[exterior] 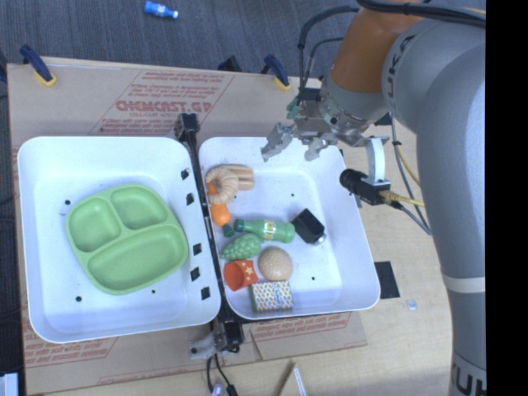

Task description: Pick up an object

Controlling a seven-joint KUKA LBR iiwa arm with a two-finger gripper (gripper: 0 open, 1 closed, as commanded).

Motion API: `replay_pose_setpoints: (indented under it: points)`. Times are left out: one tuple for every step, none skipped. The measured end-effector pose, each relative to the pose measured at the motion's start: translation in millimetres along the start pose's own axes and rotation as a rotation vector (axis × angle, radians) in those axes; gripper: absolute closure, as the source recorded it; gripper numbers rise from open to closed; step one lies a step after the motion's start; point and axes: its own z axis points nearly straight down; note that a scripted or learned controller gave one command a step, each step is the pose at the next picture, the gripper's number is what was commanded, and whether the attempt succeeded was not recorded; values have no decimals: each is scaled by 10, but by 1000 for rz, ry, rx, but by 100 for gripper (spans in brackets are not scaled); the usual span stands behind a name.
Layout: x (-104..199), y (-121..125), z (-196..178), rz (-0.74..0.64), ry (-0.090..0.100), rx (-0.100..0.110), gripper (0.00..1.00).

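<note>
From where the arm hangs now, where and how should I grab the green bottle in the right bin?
Grip the green bottle across its middle, coming straight down. It lies on its side, running left to right, so the fingers should close over its narrow width. The gripper hangs open above the bin's far end. Mind the black block by the bottle's right end.

We see two shallow white plastic bins side by side on the bench, the left bin [33, 221] holding a green three-compartment plastic tray [128, 238] near its middle. In the right bin [351, 229], a tan toy bread roll [231, 176] lies farthest back on the left, a green toy bottle [266, 230] lies across the middle with a small black block [308, 225] just to its right, and a beige egg-shaped toy [275, 263] sits nearer the front with a patterned box [271, 295] before it. The two-finger gripper [295, 144] hangs over that bin's back edge.
</note>
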Motion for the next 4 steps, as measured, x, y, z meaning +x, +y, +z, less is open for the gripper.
replay_pose_setpoints:
  points:
    - [160, -202, 1161, 0, 0, 3, 0]
    - [301, 124, 1433, -1, -1, 0, 0]
    - [299, 132, 1315, -5, -2, 0, 100]
    - [764, 176, 62, -1, 0, -5, 100]
